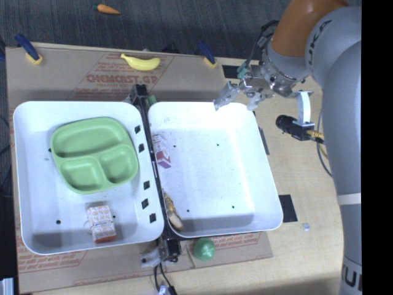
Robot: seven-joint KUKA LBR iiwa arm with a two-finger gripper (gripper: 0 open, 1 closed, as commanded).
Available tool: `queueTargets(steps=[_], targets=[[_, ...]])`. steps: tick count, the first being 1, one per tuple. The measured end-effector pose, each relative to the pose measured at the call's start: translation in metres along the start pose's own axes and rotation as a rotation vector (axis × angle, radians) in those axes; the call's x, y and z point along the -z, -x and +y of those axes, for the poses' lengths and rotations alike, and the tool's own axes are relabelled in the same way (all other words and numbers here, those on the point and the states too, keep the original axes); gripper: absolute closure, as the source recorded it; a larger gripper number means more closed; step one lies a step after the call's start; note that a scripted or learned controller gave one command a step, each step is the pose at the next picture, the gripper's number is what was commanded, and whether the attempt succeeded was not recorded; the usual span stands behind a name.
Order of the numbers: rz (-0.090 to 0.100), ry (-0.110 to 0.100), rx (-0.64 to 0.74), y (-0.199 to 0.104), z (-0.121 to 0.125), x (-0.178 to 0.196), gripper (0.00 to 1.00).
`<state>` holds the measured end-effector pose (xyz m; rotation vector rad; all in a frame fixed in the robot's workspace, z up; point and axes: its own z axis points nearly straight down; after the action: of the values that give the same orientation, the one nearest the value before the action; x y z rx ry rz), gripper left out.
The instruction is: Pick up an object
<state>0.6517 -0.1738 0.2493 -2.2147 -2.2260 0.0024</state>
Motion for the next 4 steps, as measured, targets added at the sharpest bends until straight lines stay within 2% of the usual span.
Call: queueTargets(steps=[1,2,3,4], targets=[[0.0,0.001,-0.001,0.037,0.005,0.021,0.0],[0.001,-0.001,0.001,0.036,0.005,-0.158,0.0],[-0.002,0.003,0.0,0.01,-0.117,-0.054,0.0],[-0.001,0.0,0.001,0.037,-0.112,-0.066,0.0]])
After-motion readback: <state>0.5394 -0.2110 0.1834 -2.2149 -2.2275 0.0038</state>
